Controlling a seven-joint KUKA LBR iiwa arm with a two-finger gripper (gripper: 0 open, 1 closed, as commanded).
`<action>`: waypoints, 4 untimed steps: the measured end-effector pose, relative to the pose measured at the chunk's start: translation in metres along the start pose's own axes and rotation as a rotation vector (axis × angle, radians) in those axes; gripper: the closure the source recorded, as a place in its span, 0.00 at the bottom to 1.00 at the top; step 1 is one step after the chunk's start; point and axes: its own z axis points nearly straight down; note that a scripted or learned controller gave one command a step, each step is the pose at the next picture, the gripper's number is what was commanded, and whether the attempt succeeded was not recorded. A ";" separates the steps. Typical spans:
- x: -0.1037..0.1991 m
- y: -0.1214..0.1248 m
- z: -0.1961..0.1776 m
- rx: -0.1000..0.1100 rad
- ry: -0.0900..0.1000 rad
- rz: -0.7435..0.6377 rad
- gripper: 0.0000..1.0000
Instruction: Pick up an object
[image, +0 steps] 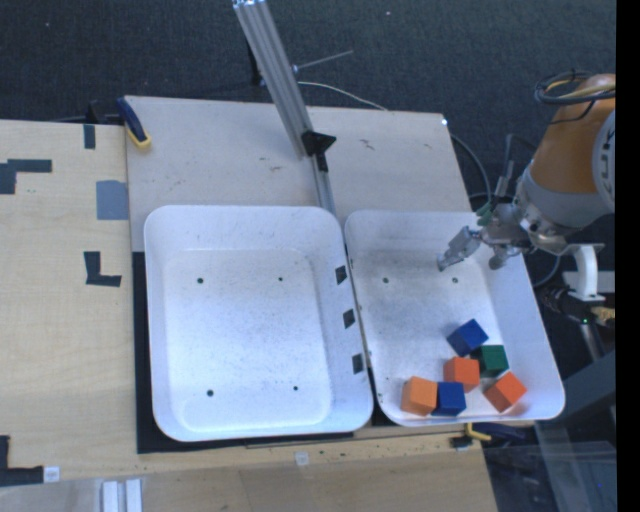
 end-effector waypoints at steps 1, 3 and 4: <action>0.047 0.021 -0.016 -0.003 0.001 -0.004 0.00; 0.005 -0.066 0.108 0.003 0.000 0.003 0.00; -0.003 -0.091 0.091 0.001 -0.001 0.003 0.00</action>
